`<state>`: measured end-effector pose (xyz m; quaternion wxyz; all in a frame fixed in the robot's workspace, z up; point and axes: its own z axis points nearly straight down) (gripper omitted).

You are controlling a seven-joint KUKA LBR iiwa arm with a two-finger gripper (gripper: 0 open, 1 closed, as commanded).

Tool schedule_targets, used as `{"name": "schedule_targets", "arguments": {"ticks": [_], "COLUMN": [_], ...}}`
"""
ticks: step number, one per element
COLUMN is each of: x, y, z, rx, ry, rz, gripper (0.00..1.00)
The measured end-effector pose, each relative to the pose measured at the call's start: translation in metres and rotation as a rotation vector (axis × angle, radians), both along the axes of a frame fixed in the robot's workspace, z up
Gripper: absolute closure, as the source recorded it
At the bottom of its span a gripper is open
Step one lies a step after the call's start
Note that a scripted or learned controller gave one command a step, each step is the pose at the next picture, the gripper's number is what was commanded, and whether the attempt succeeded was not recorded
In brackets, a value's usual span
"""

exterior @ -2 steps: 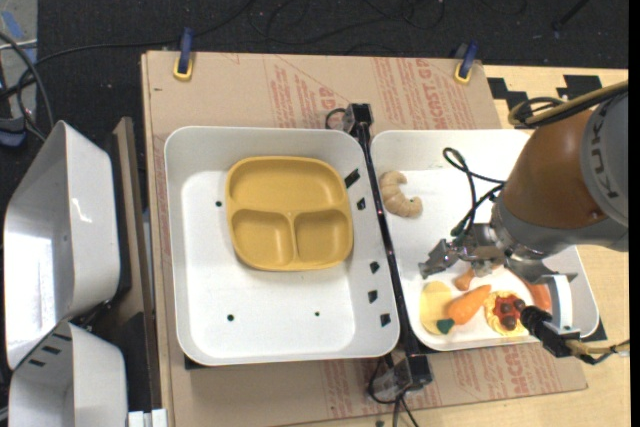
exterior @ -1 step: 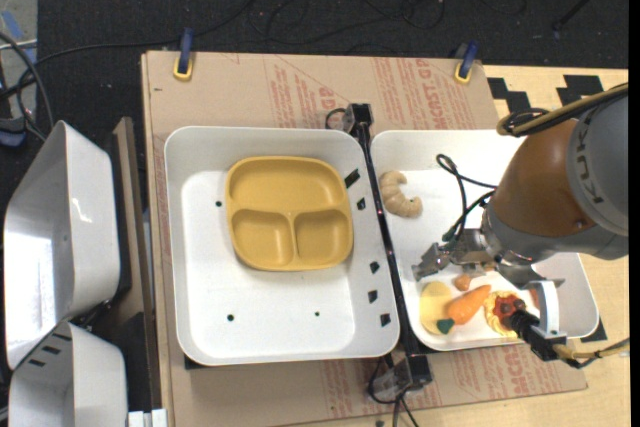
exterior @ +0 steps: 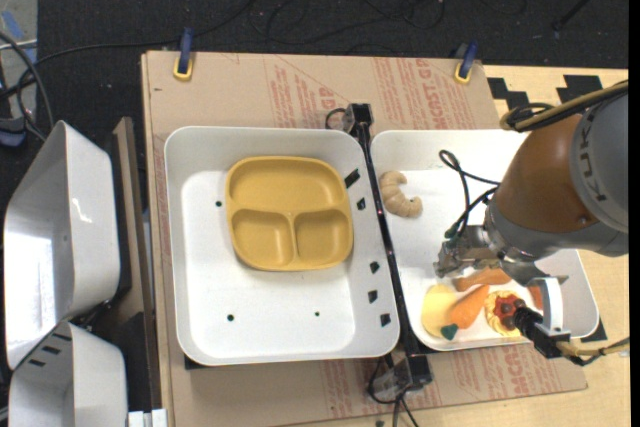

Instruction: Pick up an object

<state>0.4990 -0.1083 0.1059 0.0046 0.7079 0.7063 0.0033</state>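
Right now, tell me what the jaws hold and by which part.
Cannot be told: the gripper hangs low over the carrot in the right bin, its tips hidden.

A yellow divided plate [exterior: 290, 213] lies in the left bin [exterior: 190, 315]; yellow clamps [exterior: 183, 67] grip cardboard [exterior: 300, 85].

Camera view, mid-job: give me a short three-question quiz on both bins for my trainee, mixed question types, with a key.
1. True or false: the yellow divided plate lies in the left bin.
2. Multiple choice: the beige knobbly piece in the right bin sits
A. in the far part of the bin, apart from the arm
B. on the yellow plate
C. outside both bins
3. Fill in: the orange carrot-like toy lies near the ____ edge of the right bin, just under the pincer.

Key: 1 true; 2 A; 3 near (front).
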Motion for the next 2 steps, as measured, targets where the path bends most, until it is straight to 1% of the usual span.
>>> {"name": "schedule_targets", "arguments": {"ticks": [1,2], "x": [-0.002,-0.001], "y": [0.005,0.012], "z": [0.062,0.122], "rx": [0.001,0.001], "ry": [0.006,0.005], "rz": [0.005,0.006], "gripper": [1.0,1.0]}}
